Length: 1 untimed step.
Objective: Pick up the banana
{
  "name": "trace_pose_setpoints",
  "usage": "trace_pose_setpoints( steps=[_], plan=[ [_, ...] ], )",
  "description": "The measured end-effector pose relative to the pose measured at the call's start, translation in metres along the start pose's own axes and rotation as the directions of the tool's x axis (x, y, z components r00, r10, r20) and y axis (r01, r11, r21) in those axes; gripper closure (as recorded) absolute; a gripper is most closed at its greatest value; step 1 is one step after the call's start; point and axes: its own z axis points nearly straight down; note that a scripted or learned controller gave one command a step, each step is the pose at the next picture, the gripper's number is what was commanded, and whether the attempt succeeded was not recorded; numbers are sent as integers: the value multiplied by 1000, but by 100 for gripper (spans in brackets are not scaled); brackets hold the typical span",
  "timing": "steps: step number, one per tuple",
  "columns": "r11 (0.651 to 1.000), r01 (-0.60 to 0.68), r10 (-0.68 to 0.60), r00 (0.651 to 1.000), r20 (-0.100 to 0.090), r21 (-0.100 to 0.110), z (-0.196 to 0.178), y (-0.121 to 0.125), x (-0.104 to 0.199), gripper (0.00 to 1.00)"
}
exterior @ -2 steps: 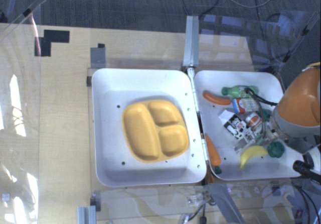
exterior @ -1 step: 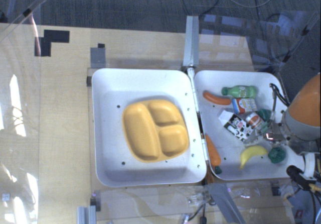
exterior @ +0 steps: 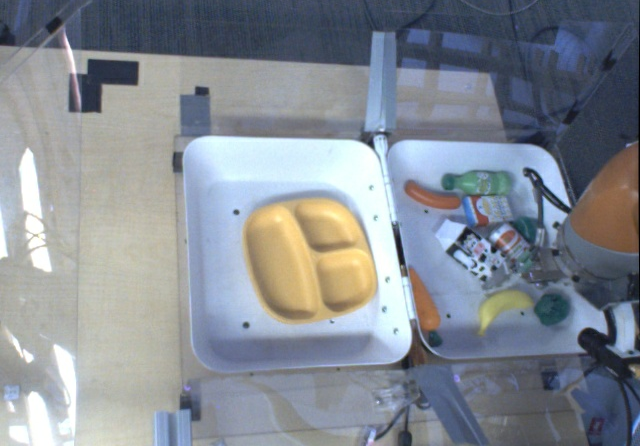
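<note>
A yellow banana point(exterior: 503, 307) lies in the right bin point(exterior: 455, 339); the claw point(exterior: 537, 269) hovers just above it, its opening hidden.

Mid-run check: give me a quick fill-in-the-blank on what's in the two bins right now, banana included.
1. The banana lies in the ____ bin as the camera sees it.
2. The left bin holds a ____ divided tray.
3. The round thing just right of the banana is dark ____.
4. The carrot rests against the right bin's ____ wall.

Missing words: right; yellow; green; left
</note>
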Motion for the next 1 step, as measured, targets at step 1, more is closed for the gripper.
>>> trace_pose_setpoints(
  steps=[1],
  plan=[
    [1000,-8,8,1000,-5,9,-11,-1,-4,0]
  ],
)
